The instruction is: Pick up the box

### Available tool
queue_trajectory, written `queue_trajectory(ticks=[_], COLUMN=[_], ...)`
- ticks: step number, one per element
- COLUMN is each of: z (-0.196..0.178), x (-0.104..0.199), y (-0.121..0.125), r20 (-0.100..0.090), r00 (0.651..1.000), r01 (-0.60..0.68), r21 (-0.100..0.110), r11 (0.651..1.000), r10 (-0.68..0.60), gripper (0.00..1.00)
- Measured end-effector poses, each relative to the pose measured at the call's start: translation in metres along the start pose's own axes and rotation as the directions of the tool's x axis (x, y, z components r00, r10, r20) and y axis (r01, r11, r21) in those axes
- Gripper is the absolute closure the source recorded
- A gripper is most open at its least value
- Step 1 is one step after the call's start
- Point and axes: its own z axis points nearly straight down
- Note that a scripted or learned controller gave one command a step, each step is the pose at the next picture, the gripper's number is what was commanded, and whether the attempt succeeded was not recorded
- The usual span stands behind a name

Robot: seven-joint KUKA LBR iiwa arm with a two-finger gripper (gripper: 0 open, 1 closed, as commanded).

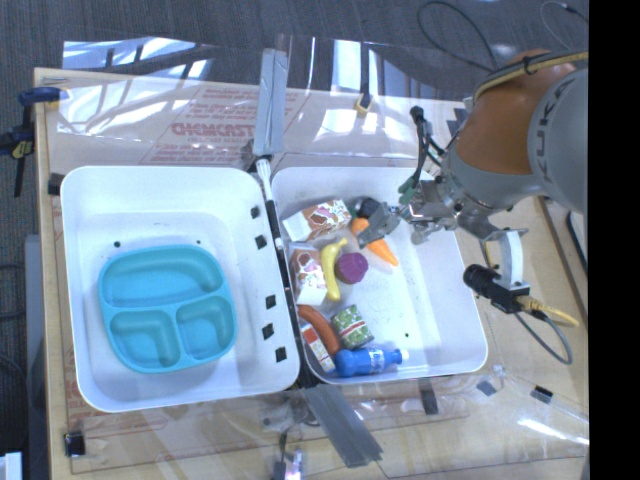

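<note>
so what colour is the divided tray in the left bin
Light blue, plain, no pattern: the tray shows clearly in the camera view.

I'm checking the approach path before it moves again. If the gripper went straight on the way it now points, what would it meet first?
The gripper points toward the view's left and downward, into the right bin. First in that line looks to be the dark item beside the carrot, then the box. Depth is unclear from above.

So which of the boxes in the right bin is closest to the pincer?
The box at the bin's far end, beside the carrot. The other box lies nearer the divider, further from the pincer.
</note>
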Motion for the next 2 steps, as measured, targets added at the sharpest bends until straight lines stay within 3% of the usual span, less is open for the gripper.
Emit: queue_trajectory(ticks=[1,2], z=[0.0,0.102], x=[0.0,0.026], y=[0.0,-0.039], r20=[0.0,0.0], r00=[1.0,0.999], r01=[0.0,0.051], r21=[0.0,0.0], r11=[1.0,0.999], r10=[0.0,-0.051], gripper=[0.0,0.0])
